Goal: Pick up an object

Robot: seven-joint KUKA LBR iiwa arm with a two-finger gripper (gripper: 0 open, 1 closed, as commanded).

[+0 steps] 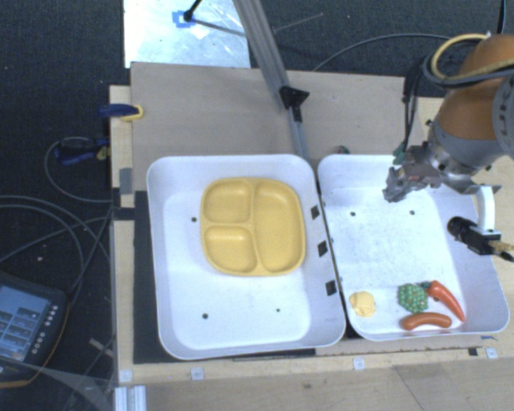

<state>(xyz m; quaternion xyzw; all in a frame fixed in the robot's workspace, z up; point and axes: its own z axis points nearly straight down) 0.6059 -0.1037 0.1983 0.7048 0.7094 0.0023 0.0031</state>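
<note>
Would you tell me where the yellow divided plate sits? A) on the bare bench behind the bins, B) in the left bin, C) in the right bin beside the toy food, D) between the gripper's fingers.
B: the yellow divided plate lies flat in the left bin, while the toy food sits in the right bin.

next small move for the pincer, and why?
Probably travel toward the near edge of the right bin. The pincer hovers at the bin's far end, while the broccoli, carrot, sausage and yellow piece cluster at the near end.
</note>
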